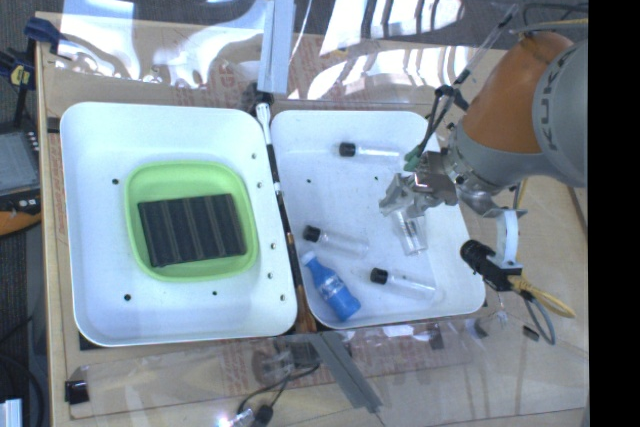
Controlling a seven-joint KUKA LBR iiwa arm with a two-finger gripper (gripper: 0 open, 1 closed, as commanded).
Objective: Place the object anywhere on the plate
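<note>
Two shallow white bins sit side by side on a bench, seen from above. The left bin point(90, 215) holds a green plate point(140, 190) with a dark ribbed insert; nothing rests on it.

The right bin point(300, 140) holds several clear vials with black caps: one near the top point(365, 151), one at the left point(335, 238), one low in the middle point(403, 282). A blue bottle point(332, 289) lies at the bottom left corner.

The grey and orange arm point(530, 105) reaches in from the right. Its gripper point(408, 200) hangs low over the right bin, just above another clear vial point(411, 235). I cannot tell whether the claw is wide, narrow or holding anything; the metal blurs together there.

As I judge it, the task has barely begun: no object looks lifted, and the carry across to the plate is still to do.
</note>
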